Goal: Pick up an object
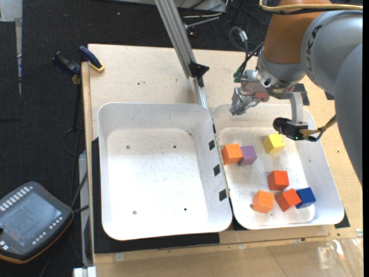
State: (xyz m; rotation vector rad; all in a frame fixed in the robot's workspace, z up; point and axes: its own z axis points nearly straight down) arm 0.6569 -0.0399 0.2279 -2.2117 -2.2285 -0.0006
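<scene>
Stage: I judge pick not yet made | gripper (239, 107) hangs above right bin (328, 180) far edge, nothing seen between its fingers, spread I cannot tell | nearest targets: orange cube (232, 153) touching purple cube (248, 154), yellow cube (274, 143) | left: descend, grasp, lift

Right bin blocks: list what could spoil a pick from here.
1. The orange block touches the purple block, so the end effector may jam or drag both.
2. Two orange blocks and the blue block cluster near the right bin rim, leaving little finger clearance.
</scene>
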